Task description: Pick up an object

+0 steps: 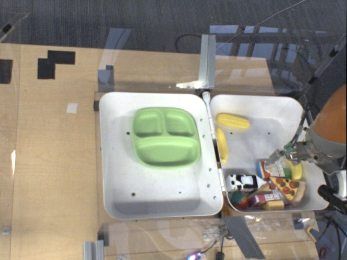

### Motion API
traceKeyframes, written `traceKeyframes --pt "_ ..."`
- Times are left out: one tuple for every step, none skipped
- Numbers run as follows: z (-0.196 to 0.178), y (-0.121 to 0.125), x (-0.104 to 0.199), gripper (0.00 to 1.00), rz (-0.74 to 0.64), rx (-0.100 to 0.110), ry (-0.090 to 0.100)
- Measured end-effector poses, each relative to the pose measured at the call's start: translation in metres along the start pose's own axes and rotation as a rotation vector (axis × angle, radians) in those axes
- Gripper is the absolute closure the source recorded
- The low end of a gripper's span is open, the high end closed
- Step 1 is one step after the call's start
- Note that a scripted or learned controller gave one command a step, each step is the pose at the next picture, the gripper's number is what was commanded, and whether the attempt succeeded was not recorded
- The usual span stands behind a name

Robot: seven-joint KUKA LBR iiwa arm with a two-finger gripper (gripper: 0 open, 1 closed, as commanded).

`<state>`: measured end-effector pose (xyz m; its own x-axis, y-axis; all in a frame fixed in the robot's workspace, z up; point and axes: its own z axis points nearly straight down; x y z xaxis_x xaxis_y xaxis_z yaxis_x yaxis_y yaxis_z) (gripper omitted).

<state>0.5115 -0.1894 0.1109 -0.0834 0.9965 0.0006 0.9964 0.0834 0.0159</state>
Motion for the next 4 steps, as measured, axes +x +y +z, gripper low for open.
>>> traceKeyframes --pt "0.013 0.064 0.029 0.00 -0.090 -0.015 -0.011" --pt "0.013 0.027 0.060 0.00 -0.121 -0.022 -0.013" --pt "0.001 0.030 0.059 1.00 -0.122 -0.031 -0.019" --pt "0.001 0.030 0.059 0.00 -0.122 -0.031 -0.019"
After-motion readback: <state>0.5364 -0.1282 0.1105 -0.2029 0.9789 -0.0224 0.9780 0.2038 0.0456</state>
